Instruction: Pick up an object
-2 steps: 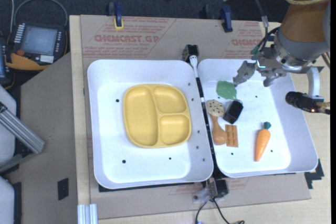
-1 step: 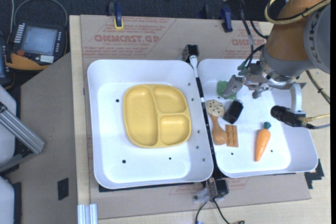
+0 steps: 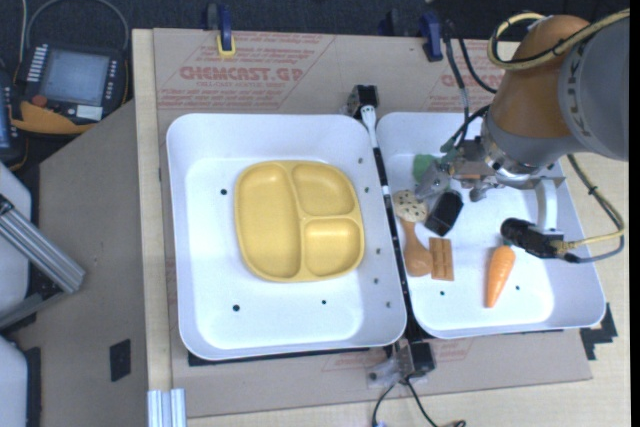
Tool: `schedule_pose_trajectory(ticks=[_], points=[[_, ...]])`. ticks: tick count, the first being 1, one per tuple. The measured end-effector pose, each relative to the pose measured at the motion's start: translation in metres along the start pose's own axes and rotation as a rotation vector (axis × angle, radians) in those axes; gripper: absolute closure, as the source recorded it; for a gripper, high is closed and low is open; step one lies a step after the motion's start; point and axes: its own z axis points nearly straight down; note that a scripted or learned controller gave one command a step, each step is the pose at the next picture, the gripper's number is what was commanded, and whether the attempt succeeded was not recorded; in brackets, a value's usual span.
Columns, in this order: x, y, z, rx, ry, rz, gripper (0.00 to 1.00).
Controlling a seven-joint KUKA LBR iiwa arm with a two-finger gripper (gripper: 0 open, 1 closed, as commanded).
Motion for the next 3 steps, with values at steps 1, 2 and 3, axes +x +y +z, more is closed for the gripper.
schedule_pose_trajectory(ticks=[1,2,3], points=[[0.000,0.002,-0.014,-0.007,-0.002,0.001,1.00],[0.000,0.002,-0.078,-0.014,-0.003,-0.002,1.00],[-0.005,-0.006,-0.131,-0.015,-0.003,-0.001,1.00]])
